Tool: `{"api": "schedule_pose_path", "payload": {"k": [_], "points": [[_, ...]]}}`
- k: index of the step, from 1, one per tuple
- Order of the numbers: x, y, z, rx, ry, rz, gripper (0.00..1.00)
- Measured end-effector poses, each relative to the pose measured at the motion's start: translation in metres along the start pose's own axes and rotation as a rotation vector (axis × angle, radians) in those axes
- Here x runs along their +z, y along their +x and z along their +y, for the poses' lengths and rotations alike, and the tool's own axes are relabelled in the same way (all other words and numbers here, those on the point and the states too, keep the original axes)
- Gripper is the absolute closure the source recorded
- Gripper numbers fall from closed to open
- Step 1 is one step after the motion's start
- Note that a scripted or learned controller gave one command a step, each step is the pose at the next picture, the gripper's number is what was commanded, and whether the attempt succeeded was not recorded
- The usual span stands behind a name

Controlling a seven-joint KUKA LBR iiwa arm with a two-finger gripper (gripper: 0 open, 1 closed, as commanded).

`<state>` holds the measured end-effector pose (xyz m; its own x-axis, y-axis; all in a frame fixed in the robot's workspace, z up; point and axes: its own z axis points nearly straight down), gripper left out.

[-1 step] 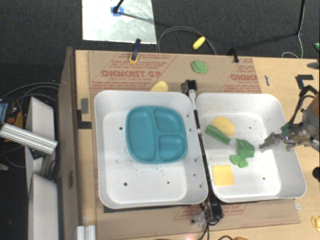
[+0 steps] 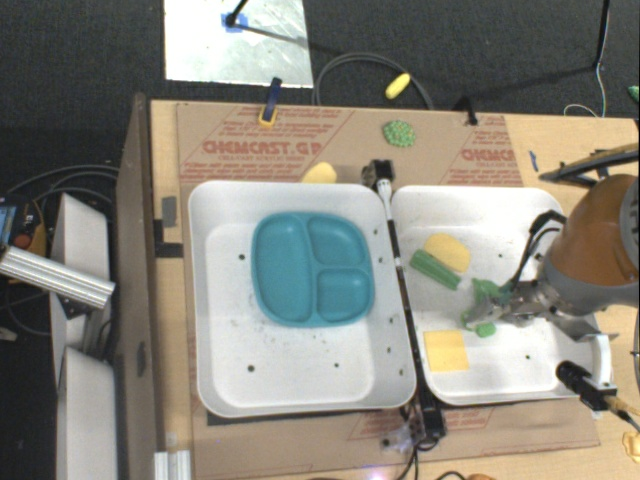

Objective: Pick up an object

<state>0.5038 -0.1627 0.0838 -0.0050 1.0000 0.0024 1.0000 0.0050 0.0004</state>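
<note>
In the right bin (image 2: 520, 203), the arm's gripper (image 2: 487, 313) sits low over a small green object (image 2: 484, 292) — whether the fingers are open or closed on it cannot be told. Just beside lie a green stick (image 2: 435, 268), a yellow lump (image 2: 450, 251) and a yellow square (image 2: 446, 350). The left bin (image 2: 225, 368) holds a teal divided plate (image 2: 312, 269).

My bins (image 2: 300, 388) look like smooth white plastic; the teal plate (image 2: 310, 268) inside the left one is matt plastic, on printed cardboard (image 2: 260, 148).
</note>
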Motion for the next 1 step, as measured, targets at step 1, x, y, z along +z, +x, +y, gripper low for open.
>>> {"api": "schedule_pose_path", "payload": {"k": [1], "points": [[-0.0028,0.0530,-0.0146,-0.001,-0.008,-0.004,0.00]]}}
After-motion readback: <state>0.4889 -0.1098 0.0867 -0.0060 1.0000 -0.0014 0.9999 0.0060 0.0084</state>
